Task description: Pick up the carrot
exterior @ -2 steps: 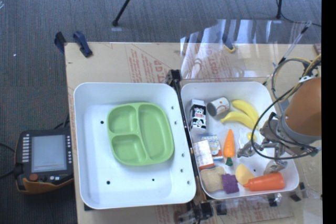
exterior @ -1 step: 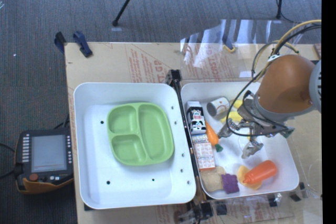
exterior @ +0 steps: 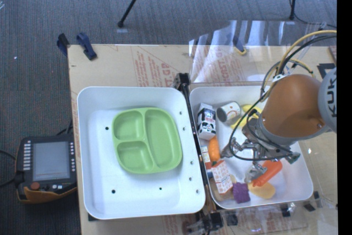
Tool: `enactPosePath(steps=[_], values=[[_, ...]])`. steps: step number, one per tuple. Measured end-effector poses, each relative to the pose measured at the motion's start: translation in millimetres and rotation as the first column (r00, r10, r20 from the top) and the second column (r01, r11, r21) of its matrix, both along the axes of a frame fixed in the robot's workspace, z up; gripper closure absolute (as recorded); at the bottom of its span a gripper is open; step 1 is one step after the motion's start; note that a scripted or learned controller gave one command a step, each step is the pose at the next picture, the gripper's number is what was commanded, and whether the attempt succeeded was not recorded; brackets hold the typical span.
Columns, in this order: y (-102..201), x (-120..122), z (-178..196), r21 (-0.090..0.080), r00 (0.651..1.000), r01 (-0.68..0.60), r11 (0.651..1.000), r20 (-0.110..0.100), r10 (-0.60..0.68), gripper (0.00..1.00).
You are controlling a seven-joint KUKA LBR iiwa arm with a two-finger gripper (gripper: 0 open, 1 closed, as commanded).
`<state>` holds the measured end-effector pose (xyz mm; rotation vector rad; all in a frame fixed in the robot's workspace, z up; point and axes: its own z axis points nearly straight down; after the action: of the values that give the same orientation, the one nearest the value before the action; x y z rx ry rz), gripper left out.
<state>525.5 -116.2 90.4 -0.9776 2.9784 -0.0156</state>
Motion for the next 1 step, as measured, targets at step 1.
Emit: enactPosePath(steps=[1], values=[[22.2,57.2,1.3,-0.003,0.999,0.032,0.999,0.004,-0.032,0.00]])
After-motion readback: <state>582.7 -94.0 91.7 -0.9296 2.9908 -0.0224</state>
